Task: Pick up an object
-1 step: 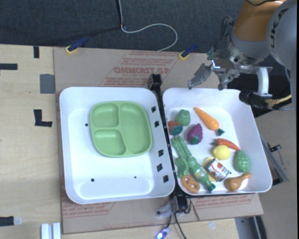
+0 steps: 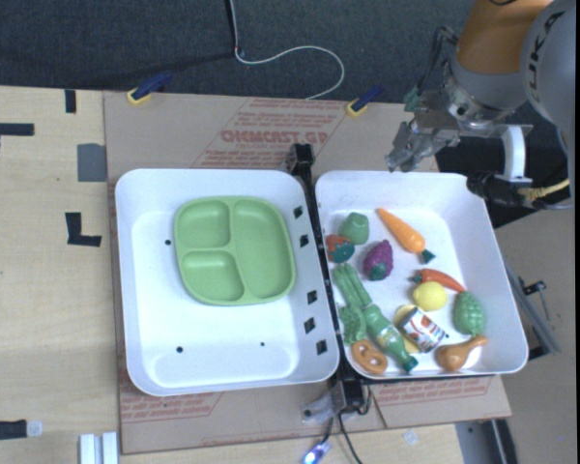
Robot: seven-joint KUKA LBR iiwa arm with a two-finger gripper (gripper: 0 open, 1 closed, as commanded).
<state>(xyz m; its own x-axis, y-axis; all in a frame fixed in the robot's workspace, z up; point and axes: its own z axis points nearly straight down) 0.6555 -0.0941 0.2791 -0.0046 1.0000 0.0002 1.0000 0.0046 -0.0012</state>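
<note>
Currently the right bin [image 2: 483, 220] holds crowded toy foods, so a descent may catch two items or slip off rounded surfaces. The gripper [image 2: 403, 155] hovers above the bin's far rim, fingers empty; their spacing cannot be determined. The carrot [image 2: 400, 229] lies nearest, well below them.

faint red print on cardboard sheet [image 2: 261, 133], not legible

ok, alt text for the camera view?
Gripper hangs over the back rim of the right bin, which holds toy food including a carrot. The left bin holds a green divided plate.
</note>
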